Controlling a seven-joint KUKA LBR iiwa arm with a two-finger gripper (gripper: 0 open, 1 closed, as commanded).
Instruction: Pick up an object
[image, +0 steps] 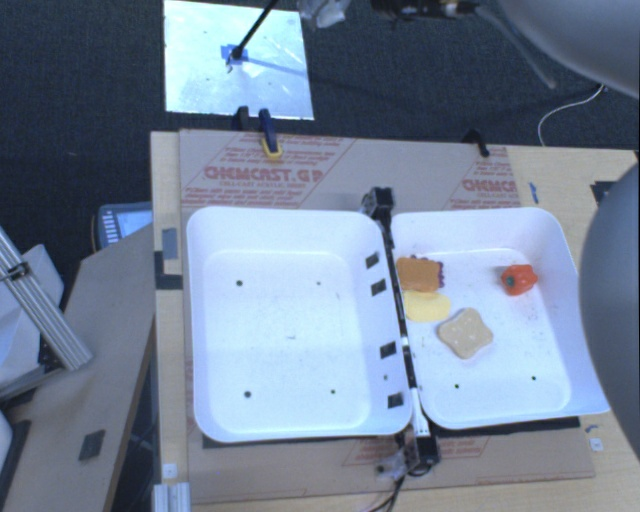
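We pick from right bin (560, 250): red pepper (518, 279) at 2 o'clock, well apart from others, easiest. Toast (465, 333) near centre. Arm (612, 330) blurred at 3; claw state probably unreadable, can't tell. Descend centred, vertical.

Robotics lab or test cell. Wooden bench (300, 165) topped with a printed "CHEMCAST GP" sheet (265, 172), two white bins (290, 225) clipped together at the seam, aluminium extrusion (40, 310) at left, loose cable (565, 110), dark carpet floor (80, 90), metal plate (238, 58) on it.
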